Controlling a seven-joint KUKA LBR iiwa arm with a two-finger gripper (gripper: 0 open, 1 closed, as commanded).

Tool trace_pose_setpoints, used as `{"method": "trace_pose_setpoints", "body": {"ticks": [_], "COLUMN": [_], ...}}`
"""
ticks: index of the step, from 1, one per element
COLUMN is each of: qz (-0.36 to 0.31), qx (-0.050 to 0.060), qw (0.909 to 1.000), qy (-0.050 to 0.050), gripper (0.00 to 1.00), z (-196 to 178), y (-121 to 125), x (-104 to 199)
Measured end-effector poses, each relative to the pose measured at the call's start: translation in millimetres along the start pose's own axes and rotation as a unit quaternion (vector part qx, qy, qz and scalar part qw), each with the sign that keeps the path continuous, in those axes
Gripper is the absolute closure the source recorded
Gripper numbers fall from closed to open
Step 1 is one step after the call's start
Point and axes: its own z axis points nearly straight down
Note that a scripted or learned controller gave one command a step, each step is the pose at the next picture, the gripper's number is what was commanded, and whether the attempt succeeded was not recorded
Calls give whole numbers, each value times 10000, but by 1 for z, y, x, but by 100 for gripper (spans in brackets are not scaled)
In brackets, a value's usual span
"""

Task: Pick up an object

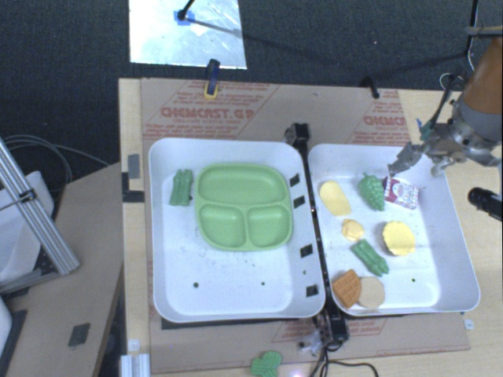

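End effector (pixel 402 162) hangs over rt bin (pixel 460 234), upper rt area, just above red/white packet (pixel 402 194); open/shut state: cannot tell, nothing seen in its grip. Lt bin (pixel 161 234) carries green divided tray (pixel 243 206).

You are looking at two white bins, the left bin (pixel 169 289) and the right bin (pixel 452 277), sitting on tan cardboard (pixel 236 108) showing red printed lettering. A pale green divided plate (pixel 242 206) is lying mid-left bin, a darker green ridged piece (pixel 181 188) toward its left edge. In the right bin, a yellow oval (pixel 335 198), a small yellow lump (pixel 353 229), a yellow round (pixel 398 238), a green leafy piece (pixel 372 191), a green stick (pixel 368 257), an orange-brown waffled disc (pixel 346 287), a beige disc (pixel 371 293) and a white-and-pink packet (pixel 402 193) are showing. The arm (pixel 481 100) is showing grey and orange.
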Motion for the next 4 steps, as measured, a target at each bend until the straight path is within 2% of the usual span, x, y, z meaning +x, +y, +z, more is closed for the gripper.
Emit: {"method": "trace_pose_setpoints", "body": {"ticks": [1,2,3,4], "qz": [14,9,-25,-20], "qx": [16,21,-81,25], "qw": [10000,10000,10000,10000], "qy": [-3,12,0,17], "gripper": [0,0,0,0], "z": [135,133,-46,-1], "y": [-23,-74,-84,-131], "x": [-13,22,80,132]}}
